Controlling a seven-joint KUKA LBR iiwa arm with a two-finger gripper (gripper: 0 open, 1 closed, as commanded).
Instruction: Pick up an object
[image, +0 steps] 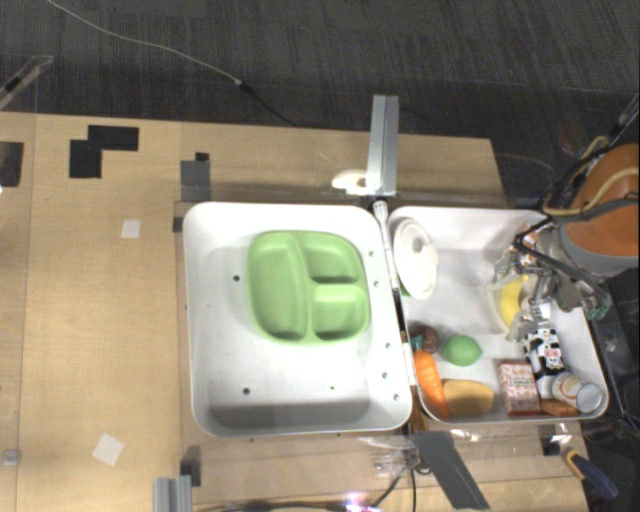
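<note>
The right bin (470, 228) holds several small objects. A yellow banana (510, 300) lies near its right side, directly under my gripper (532, 283), whose metal fingers hang over and beside the fruit. A white bowl (414, 258) leans against the bin's left wall. Toward the front lie a green lime-like ball (461, 350), an orange carrot (429, 374), a tan bread roll (468, 396), a dark round item (422, 337), a red-white box (517, 386) and a small bottle (546, 350).
The left bin (215, 330) carries a green divided plate (305, 285). A metal post (383, 145) stands behind the join of the two bins. The arm's orange band (610, 200) and cables sit at the right edge. Wooden bench (90, 330) spreads left.
</note>
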